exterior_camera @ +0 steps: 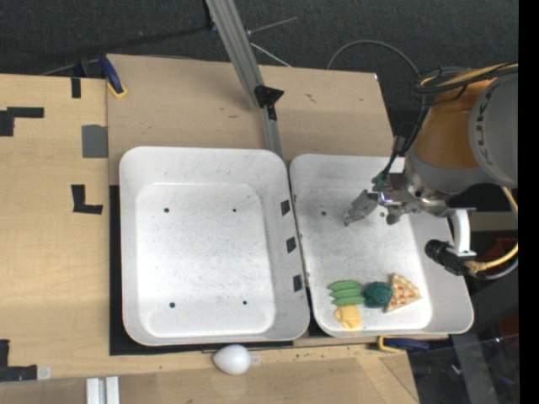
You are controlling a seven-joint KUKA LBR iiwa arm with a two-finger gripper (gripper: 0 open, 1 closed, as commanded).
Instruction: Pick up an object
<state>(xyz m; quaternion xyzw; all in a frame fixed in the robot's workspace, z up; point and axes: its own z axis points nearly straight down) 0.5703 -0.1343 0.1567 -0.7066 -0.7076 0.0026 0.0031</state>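
My gripper (370,215) hangs over the middle of the right bin (337,179), open, with nothing between its fingers. Small toy foods lie in a cluster at that bin's near edge: a green pea pod (344,289), a dark green broccoli piece (377,293), a pizza slice (404,293) and a yellow corn piece (348,315). The gripper is well above and behind this cluster in the view, apart from all of them.
The left bin (152,225) sits beside the right one. A white egg (232,359) rests on the bench just in front of the left bin. A grey metal bar (244,53) slants down to the bins' shared back edge. Cables hang at the right.
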